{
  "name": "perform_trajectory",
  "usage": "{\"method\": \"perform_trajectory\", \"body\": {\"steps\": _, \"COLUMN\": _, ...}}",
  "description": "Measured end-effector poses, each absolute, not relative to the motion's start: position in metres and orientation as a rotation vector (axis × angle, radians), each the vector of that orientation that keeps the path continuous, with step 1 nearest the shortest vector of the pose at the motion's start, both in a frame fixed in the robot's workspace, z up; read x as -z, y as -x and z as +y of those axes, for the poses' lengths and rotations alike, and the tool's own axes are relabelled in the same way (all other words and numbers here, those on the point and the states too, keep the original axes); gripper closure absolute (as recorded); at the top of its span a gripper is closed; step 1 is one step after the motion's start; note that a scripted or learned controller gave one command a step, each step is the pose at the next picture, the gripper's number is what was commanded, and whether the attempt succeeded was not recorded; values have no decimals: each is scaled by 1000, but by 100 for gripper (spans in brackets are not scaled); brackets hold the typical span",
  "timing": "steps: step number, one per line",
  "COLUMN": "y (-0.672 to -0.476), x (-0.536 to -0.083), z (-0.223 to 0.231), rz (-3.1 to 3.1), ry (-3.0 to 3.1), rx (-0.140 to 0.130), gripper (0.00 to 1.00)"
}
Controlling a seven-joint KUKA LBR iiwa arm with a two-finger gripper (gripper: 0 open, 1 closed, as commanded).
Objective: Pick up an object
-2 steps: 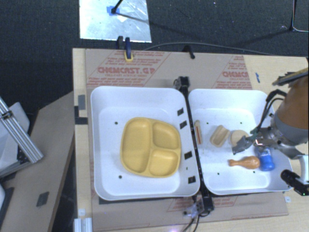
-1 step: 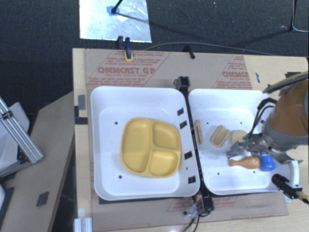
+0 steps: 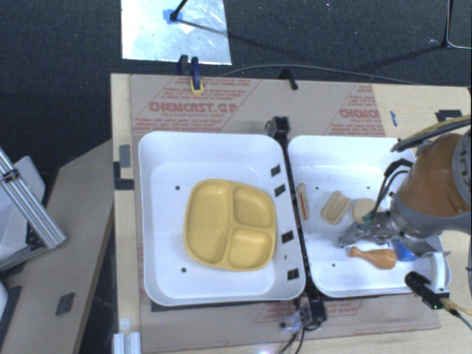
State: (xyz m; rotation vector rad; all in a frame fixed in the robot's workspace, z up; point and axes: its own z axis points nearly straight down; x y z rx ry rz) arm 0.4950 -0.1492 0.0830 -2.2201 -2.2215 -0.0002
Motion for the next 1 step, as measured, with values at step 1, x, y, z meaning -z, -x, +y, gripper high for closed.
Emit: {"method": "perform_trajectory", "body": {"steps": 1, "y": -496, "x": -95, "z": -149, "rz": -2224, "ry": 2221, "rx": 4, "gripper": 100}}
